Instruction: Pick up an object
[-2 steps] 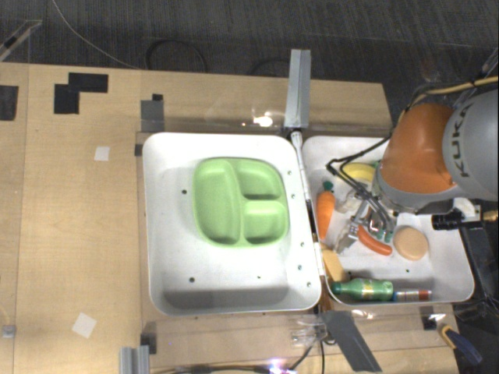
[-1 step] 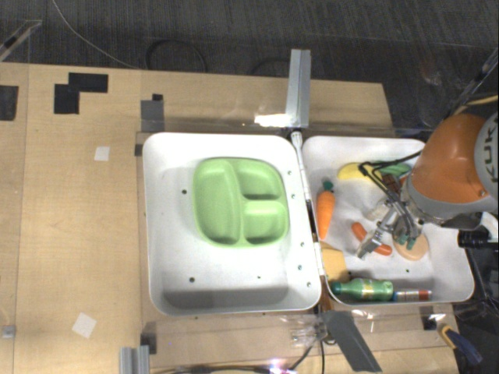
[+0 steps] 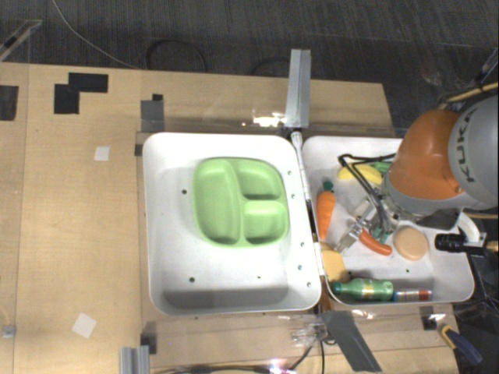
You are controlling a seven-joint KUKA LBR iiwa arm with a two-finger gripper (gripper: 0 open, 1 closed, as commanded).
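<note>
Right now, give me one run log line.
arm over right bin | gripper low by carrot | plate in left bin

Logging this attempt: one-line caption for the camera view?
Arm's hand low in the right bin among a carrot and bottle; green tray in left bin.
</note>
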